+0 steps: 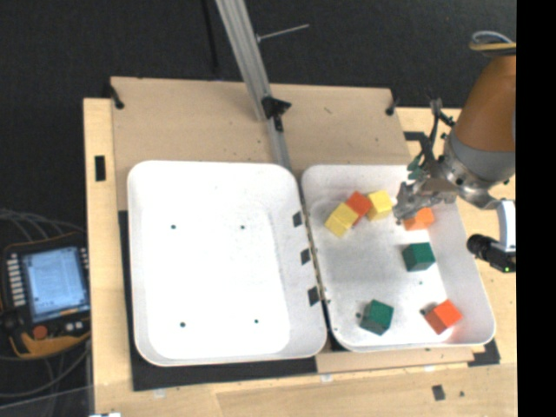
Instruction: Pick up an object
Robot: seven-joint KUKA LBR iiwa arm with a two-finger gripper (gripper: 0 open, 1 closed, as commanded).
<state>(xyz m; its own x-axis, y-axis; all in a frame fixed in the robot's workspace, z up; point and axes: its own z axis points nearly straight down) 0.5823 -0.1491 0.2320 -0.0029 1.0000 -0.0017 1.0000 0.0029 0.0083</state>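
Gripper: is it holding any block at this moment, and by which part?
Cannot be told. The gripper sits right over an orange block in the right bin, hiding any contact.

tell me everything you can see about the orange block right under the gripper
The small orange block looks like a solid, matte cube, though only part of it shows: the two-finger gripper covers its upper left side. It lies flat on the floor of the right shallow white bin, near the bin's upper right, just right of a yellow cube and above a dark green cube, apart from both. Whether the gripper actually touches it cannot be told.
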